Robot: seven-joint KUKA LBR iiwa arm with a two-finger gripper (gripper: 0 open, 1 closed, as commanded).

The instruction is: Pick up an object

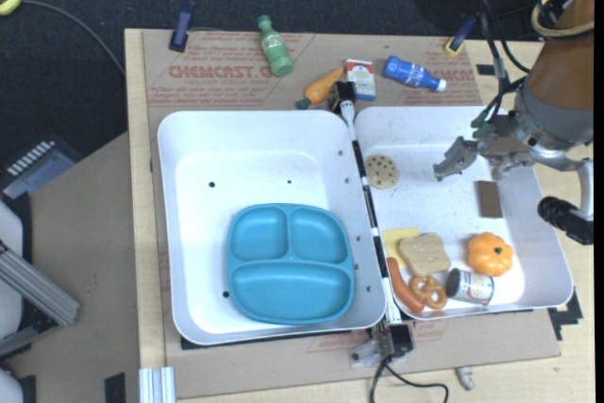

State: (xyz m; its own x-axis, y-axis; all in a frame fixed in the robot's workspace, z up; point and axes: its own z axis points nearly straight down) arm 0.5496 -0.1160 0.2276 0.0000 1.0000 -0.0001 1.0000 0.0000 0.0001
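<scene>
Toy food clustered at the near end of the right bin (425,137), a shallow white plastic tub with rounded corners, touching its twin, the left bin (217,156); in the latter a smooth blue divided plate (288,260) with three compartments. Above the right bin's far right side, the grey arm (562,80) with an orange band, glossy and cylindrical; below it the gripper (474,165), fingers spread apart with nothing between, hovering over bare white floor. Then, by size: round ribbed orange pumpkin (490,254); tan square bread slice (423,252) lying on a flat yellow cheese slab (398,236); long reddish hot dog (404,291) beside a looped pretzel (429,293); small can (472,286) on its side, just below the pumpkin; speckled round cookie (381,170) near the dividing wall; thin brown rectangle (488,198) just below the gripper
</scene>
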